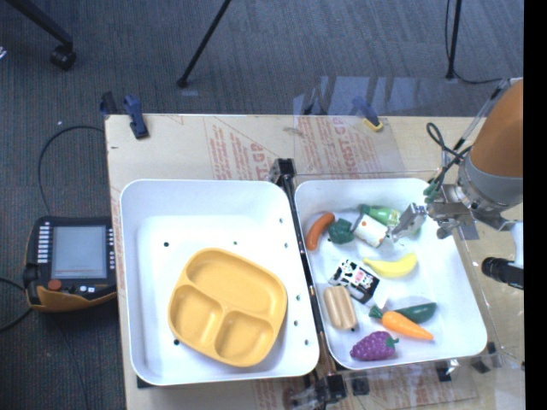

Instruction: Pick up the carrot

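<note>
Camera view from above takes in two shallow white bins side by side on a bench. An orange plastic carrot with a green leafy top lies near the front right corner of the right white bin, its tip pointing right, just in front of a dark green cucumber-shaped toy and just right of a purple bunch of toy grapes. Further back in that bin lie a yellow banana, a small black-and-white cow-patterned carton, a tan bread roll, a reddish-orange sausage and a white and green bottle. The two-finger gripper on the grey arm with the orange band hovers over the back of the right bin beside the bottle, well apart from the carrot; whether its grip is parted or together I cannot tell. The left white bin bears a yellow plate with three compartments
</note>
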### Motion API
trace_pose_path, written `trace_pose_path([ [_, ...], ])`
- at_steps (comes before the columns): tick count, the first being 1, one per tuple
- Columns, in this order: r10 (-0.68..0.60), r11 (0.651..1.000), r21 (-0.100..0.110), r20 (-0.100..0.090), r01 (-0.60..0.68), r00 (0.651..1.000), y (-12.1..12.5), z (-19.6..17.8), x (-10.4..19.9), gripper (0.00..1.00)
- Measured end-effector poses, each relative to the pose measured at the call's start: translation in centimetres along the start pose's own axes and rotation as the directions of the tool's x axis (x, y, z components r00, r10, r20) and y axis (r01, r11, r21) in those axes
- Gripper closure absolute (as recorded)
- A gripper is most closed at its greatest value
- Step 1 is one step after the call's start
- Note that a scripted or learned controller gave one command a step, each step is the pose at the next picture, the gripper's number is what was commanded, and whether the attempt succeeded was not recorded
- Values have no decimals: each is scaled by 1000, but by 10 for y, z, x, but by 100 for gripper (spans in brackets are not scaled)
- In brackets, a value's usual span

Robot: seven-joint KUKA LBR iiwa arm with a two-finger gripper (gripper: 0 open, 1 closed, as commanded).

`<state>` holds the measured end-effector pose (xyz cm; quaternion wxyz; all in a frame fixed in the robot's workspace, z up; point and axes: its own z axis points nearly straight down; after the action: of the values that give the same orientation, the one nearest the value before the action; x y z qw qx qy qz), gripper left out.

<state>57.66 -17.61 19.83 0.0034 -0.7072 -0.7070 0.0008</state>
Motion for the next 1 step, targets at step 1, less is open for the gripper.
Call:
trace_pose_path([
  [1,-363,932,-1,1,363,932,-53,16,-7,0],
])
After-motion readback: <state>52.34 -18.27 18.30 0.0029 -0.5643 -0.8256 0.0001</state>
